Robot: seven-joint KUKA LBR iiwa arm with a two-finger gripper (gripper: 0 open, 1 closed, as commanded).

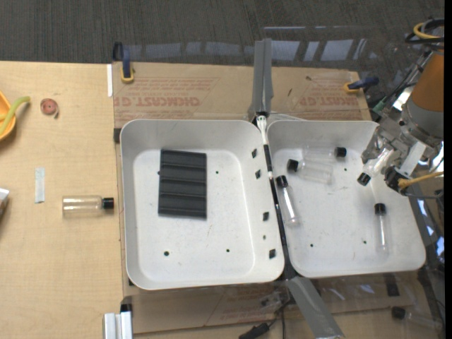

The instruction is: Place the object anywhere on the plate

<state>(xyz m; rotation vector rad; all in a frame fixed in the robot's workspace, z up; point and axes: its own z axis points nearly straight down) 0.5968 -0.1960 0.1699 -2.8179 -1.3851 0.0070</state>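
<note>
Camera view shows the flat black ribbed rectangular plate [183, 184] lying in the shallow white left bin [233, 232], its ridges running across and its long axis pointing away from the camera. Right of the plate, beyond the divider, the shallow white right bin [332, 221] holds several clear plastic vials with black caps, and any of them could serve as the object. Nearest the plate lies the long clear vial [287, 202], close beside the bin wall, with its long axis roughly parallel to the plate's long side and its cap at the far end. Further right of the plate a short clear vial [314, 167] lies crosswise, cap towards the plate, and far to the right a slim clear vial [381, 230] lies lengthwise, cap at its far end. The grey two-finger gripper [381, 162] hangs furthest right of the plate, with a small black-capped vial [364, 179] just at its tip, slanting down towards the plate; whether the gripper is spread, closed or clamped on that vial cannot be told. These vials are likely light, stiff, smooth and prone to rolling, so a grasp across the middle of the barrel, square to the long axis, looks safest; the cap end would tip. On the ribbed plate a vial should settle best lying along a groove. Left of the plate, on the wooden bench, lies another clear capped bottle [85, 204].
</note>
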